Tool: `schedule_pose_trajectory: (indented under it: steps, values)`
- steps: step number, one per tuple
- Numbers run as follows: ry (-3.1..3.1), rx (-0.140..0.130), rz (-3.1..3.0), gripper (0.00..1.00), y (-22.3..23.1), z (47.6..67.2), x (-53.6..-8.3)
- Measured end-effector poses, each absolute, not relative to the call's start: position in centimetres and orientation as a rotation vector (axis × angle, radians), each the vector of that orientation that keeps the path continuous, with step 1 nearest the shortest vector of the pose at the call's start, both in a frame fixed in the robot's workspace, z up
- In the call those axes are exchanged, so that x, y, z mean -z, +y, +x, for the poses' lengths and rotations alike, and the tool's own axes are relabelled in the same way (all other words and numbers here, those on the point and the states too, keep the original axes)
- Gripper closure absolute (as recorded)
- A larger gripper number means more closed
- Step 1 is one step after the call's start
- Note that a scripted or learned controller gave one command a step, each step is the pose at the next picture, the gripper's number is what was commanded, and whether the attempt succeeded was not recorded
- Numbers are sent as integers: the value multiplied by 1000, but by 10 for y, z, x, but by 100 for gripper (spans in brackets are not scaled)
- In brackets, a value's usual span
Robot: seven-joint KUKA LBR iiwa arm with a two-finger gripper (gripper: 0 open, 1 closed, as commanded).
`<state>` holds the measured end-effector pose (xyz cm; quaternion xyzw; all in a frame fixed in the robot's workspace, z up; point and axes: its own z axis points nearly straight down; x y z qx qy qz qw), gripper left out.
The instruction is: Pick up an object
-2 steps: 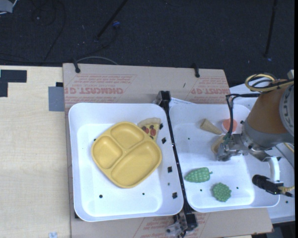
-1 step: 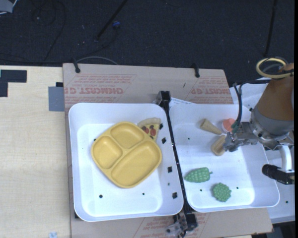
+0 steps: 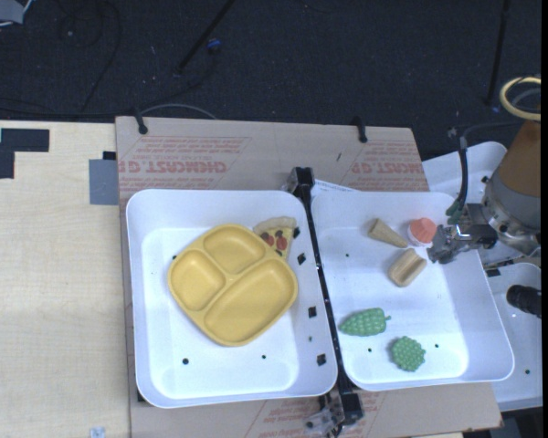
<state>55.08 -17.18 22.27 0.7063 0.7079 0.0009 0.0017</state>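
Note:
The right bin [image 3: 490, 328] holds several small items. A tan cone-shaped piece [image 3: 384, 233] and a pink-red piece [image 3: 423, 230] lie at the back. A tan block [image 3: 406, 267] sits in the middle. A green pepper-like piece [image 3: 363, 322] and a green knobbly lump [image 3: 407, 353] lie at the front. My gripper [image 3: 446, 243] hangs low at the bin's right side, just right of the pink-red piece and the tan block. Nothing shows between its tips.
The left bin [image 3: 139, 290] holds a yellow divided plate [image 3: 233, 286] with a pizza-slice toy [image 3: 277, 235] at its far edge. A black divider [image 3: 315, 272] runs between the bins. Cables and white hardware [image 3: 521, 295] sit right of the right bin.

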Motion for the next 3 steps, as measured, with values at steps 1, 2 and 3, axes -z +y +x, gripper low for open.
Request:
schedule_pose_trajectory:
  steps: [1, 2, 3]
  values:
    - [2222, -3, 2217, 100, -173, 552, -276]
    - [2229, 2, 2219, 100, -118, 558, -259]
    - [2227, 3, 2220, 100, -75, 563, -248]
